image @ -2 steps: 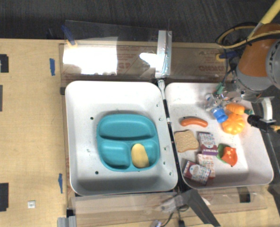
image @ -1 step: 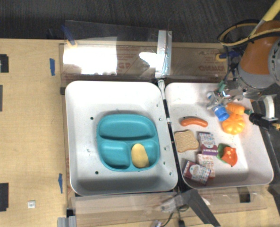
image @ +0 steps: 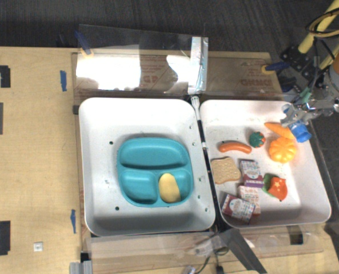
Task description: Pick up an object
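Nearest item: a small red-and-white packet [image: 238, 206] lay at the front of the right bin [image: 318, 210], closest to the camera, tilted against a second packet [image: 251, 193].

Right bin contents: a slice of toy bread [image: 225, 170] sat just left of a purple-and-white carton [image: 250, 170]; a red pepper with a green top [image: 276, 188] lay to their right; a sausage [image: 235, 147], a small green vegetable [image: 256, 139], an orange pumpkin [image: 282, 149] and an orange carrot [image: 279, 129] lay further back.

Left bin: the left bin [image: 95, 170] held a teal divided tray [image: 152, 170] with a yellow potato [image: 169, 187] in its front right compartment.

Arm: it reached in from the right, over the back right corner of the right bin.

Claw: the gripper [image: 298, 116] hung just behind the carrot, beside a blue piece [image: 301, 132]; whether it was spread or clenched could not be told from this angle, and nothing was clearly held between its tips.

Step in hand: judged an approach to the back right cluster, with the carrot or pumpkin the likely target; no pick was made yet.

Next move calls for: a descent centred on one item, kept off the bin wall and away from the pumpkin touching the carrot.
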